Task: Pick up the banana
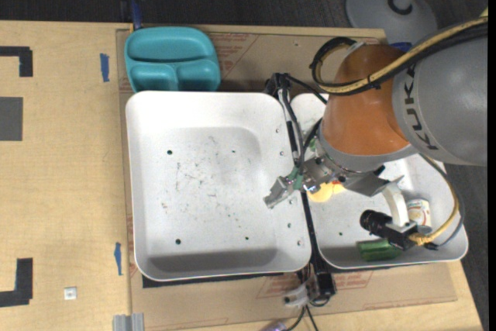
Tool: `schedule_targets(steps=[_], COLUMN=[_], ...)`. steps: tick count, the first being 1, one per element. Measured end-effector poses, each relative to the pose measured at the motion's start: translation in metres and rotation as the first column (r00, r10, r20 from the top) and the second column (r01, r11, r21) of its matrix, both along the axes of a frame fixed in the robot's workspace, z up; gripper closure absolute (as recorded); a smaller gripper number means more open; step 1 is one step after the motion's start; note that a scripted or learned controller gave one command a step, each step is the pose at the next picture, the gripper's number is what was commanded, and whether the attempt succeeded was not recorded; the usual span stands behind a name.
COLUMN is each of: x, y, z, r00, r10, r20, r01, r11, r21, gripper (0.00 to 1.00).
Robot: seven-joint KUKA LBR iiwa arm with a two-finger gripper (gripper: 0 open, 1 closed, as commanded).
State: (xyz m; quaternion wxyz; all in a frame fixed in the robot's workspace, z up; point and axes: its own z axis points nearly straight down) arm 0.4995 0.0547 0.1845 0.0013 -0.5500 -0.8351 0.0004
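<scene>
banana (324,191) peeks out as a yellow sliver in the right bin (434,248), tucked under the arm's wrist, its long axis hidden. the gripper (284,191) sits just left of it over the divider; whether its jaws are open, i can't tell.

The arm (372,105) covers most of the right bin (453,244), and the picture's right edge cuts the arm off. A yellow thing, perhaps the banana (323,191), peeks from under the wrist. The gripper (283,190) is too blurred to read.
</scene>
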Motion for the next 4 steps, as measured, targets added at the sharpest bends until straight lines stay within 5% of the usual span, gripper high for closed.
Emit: schedule_targets(steps=[1,2,3,4], x=[-0.021,-0.02,-0.02,-0.019], y=[0.076,0.143,0.145,0.145], z=[-0.033,-0.098,-0.088,-0.078], r00=[0.943,0.888,0.888,0.889], r10=[0.333,0.46,0.459,0.457], r20=[-0.001,0.003,0.006,0.009], r01=[-0.333,-0.46,-0.459,-0.457], r11=[0.943,0.888,0.888,0.889], r21=[0.001,0.0,0.003,0.003], gripper=[0.0,0.0,1.0,1.0])
